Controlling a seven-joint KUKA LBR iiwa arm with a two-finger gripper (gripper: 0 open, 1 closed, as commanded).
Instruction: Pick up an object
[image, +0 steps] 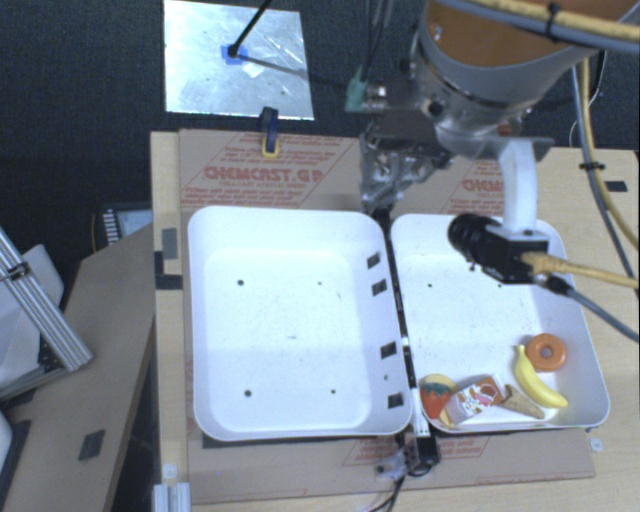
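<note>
We see the things to be picked gathered in the near corner of the right bin (570, 330): a yellow banana (535, 380) lies curved against the near right side, with an orange ring-shaped toy (546, 351) just beside its upper end. To the left of the banana lies a small brown cone (522, 402), then a red and white packet (474, 398), and at the end of the row a round orange and red fruit (436, 395) close to the wall that the two bins share. These pieces sit close together, some touching. The left bin (285, 320) lies alongside, its rim meeting the right bin's along a row of dark clips. Both bins rest on a sheet of brown cardboard (260, 175) with red lettering, spread over the bench. The gripper (385, 190) hangs over the far end of the seam between the bins, well apart from the cluster of objects, and we see nothing between its fingers; we cannot tell how far apart they stand. Behind it the grey arm (500, 60) with its orange band comes in from the right.
</note>
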